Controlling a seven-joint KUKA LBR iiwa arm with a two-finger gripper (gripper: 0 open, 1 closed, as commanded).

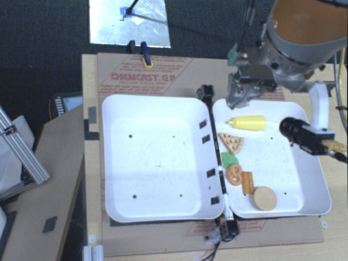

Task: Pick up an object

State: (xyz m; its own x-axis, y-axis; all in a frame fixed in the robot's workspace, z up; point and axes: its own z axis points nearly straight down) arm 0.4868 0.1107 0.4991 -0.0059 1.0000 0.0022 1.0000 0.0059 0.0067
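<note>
The right bin (304, 167) holds several small items along its left side. A yellow bottle (247, 123) lies on its side near the back. In front of it are a waffle-patterned wedge (231, 142), a green piece (229, 159), a pretzel (234, 174), an orange stick (248, 182) and a round tan disc (265, 198). My gripper (238, 98) hangs over the bin's back left corner, just behind and above the yellow bottle. Nothing shows held in it.
The left bin (114, 145) sits beside the right one, joined by a black clipped divider (213, 145). A black cylinder on a white bracket (300, 132) juts over the right bin's right side. A foil sheet (129, 15) lies behind the bench.
</note>
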